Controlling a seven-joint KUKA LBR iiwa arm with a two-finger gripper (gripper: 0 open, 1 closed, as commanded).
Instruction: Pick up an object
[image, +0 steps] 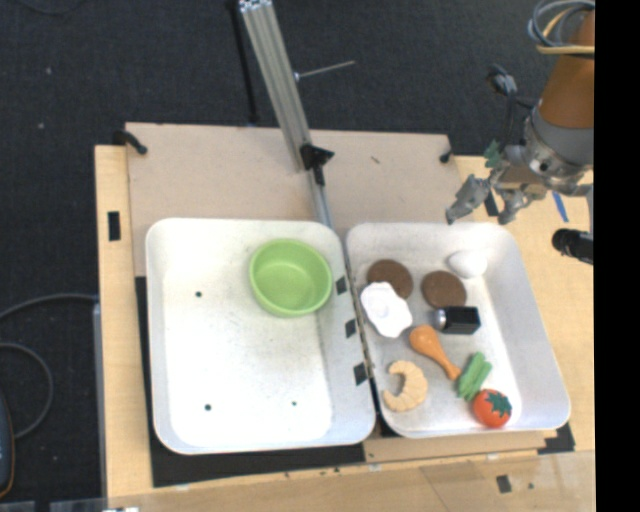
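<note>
Pincer (490, 200) — mine, hanging above the far right corner of the right bin (535, 330), fingers spread apart and nothing between them.

Right bin, contents:
- white lump (467, 263), near the far wall, the closest item to my pincer; it lies just toward the camera and a little left of the fingertips.
- two brown discs (389, 276) (443, 289), side by side, left of and nearer than the lump.
- white crumpled piece (385, 309), against the left wall.
- black block (460, 320), just below the right-hand disc.
- orange drumstick-shaped toy (435, 349), long axis running from upper left to lower right.
- green piece (473, 373), slanted, touching the drumstick's end.
- tomato (491, 407), close to the near right corner.
- croissant (406, 386), near the front wall.

Left bin (180, 330): one green bowl (290, 277), well apart from my pincer.

Judgement: any item would serve, and the white lump is the short reach — a drop and a slight pull toward the camera. It sits close to the far wall, so room on that side is tight; the open side faces the bin's middle. The strip of bare bin floor along the right wall gives room to come down. The drumstick's long axis would call for closing across its narrow width.

Worktop (250, 170): bare board beyond both bins.
</note>
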